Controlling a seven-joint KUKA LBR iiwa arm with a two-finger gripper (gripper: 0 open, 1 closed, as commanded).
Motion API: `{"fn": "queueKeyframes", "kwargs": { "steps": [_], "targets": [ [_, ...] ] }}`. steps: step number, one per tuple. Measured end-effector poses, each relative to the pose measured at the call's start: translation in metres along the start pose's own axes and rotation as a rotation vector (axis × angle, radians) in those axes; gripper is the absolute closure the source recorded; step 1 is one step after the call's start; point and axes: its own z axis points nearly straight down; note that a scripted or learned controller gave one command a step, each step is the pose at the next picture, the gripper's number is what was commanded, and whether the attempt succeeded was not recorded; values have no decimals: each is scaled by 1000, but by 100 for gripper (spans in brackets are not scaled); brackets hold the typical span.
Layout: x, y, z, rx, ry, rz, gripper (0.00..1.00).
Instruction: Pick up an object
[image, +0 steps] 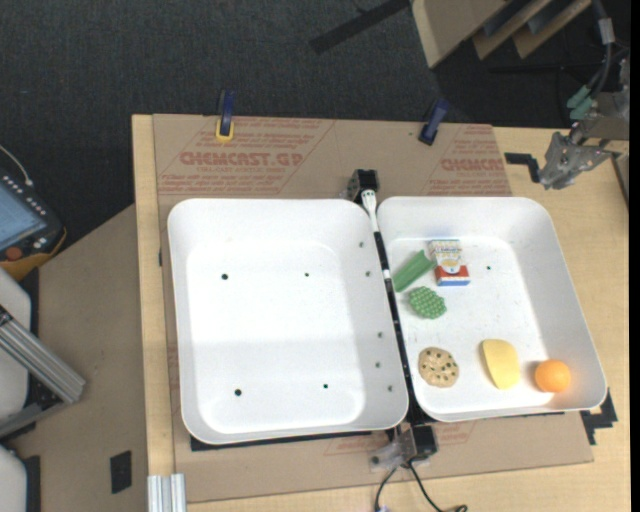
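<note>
- All the things to pick from lie in the right bin, so that is where the arm has to go.
- A small box lies near the top of that bin. A long green piece leans just beside it, and a round green bumpy thing sits just below them. These three are bunched close, so grabbing one alone looks tricky.
- A cookie, a yellow lump and an orange ball lie in a row near the front edge. They have more room around them, so I think they are easier picks. The ball may roll if bumped.
- The left bin sits right next to it, likely as the place to drop things.
- Both bins rest on a brown board held by clips on the desk, so nothing slides.
- The pincer hangs up past the far right corner, well apart from the things. I cannot tell how it is set. Nothing is picked yet.
</note>
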Motion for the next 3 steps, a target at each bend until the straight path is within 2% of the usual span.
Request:
{"fn": "queueKeyframes", "kwargs": {
  "steps": [1, 3],
  "targets": [
    [74, 8, -63, -4, 3, -9, 100],
    [196, 67, -106, -2, 3, -6, 100]
  ]
}}
